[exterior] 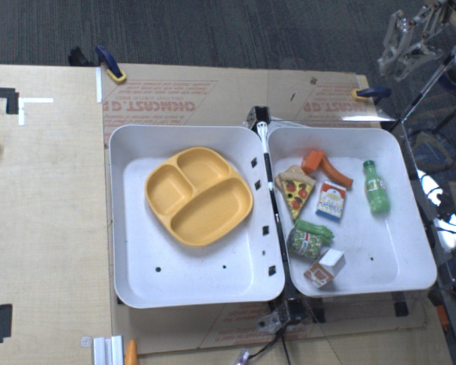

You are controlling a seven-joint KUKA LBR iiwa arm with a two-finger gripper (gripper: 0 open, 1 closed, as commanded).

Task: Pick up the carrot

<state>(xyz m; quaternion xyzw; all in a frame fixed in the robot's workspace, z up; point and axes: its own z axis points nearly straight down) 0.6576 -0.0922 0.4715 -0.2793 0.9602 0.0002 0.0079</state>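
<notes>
Looking for the carrot (328, 169): lying flat in the white bin on the view's right (410, 226), up near that bin's back wall, toward its left half

Lying at a slant, with the fat end pointing up and to the view's left and the thin end pointing down and to the view's right

Sitting very close to friends: a toy pizza slice (295, 192) just beside the fat end, maybe touching, and a small snack carton (330, 202) just under the thin end. Standing a bit farther off to the right, a green bottle (375, 187)

Hanging high and far back at the view's top right corner, well apart from the carrot and outside the bin, off past the edge of the tabletop (45, 226): the gripper (401, 48). Looking shiny and tangled up there, so not being able to tell if spread wide or closed up. Holding nothing that can be seen

Needing, most likely, to be coming down and toward the view's left to be getting over the carrot, then turning to be pinching across the thin way, not along the long way

Watching out for bumping the pizza slice or grabbing the carton by mistake
</notes>
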